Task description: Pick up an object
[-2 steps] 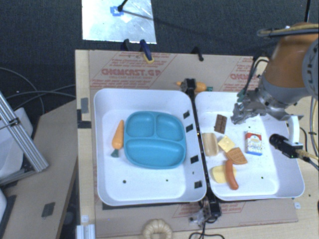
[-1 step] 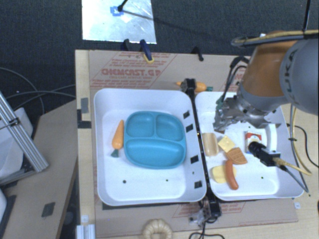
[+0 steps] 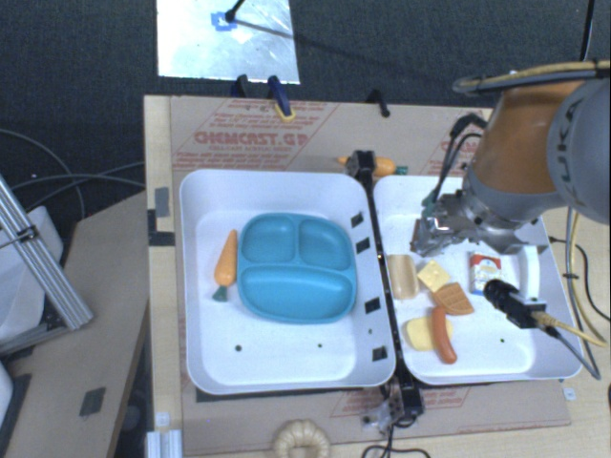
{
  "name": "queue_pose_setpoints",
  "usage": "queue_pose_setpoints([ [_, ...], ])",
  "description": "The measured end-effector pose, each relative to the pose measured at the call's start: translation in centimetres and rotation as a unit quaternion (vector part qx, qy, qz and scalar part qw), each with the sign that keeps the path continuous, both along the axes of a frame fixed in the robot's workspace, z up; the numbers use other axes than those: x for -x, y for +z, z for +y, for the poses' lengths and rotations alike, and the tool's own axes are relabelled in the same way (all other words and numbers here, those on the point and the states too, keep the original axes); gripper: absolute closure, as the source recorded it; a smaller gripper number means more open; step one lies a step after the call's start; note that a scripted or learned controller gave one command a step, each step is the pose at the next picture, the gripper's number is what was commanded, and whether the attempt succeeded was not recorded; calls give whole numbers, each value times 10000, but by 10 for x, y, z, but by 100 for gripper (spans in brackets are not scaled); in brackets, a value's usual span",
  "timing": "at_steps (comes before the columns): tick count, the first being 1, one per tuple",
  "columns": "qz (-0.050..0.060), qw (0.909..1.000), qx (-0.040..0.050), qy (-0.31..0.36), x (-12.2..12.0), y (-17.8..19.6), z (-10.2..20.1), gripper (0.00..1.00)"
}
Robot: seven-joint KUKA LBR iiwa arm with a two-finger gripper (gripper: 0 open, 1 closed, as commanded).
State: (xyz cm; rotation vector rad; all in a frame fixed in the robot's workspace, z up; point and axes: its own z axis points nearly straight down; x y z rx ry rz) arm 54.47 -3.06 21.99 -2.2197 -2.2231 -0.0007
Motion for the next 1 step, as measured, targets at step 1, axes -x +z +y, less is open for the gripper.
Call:
queue_pose_setpoints([
  [1,-13,10000,0,-2,-15,2,-5,100],
])
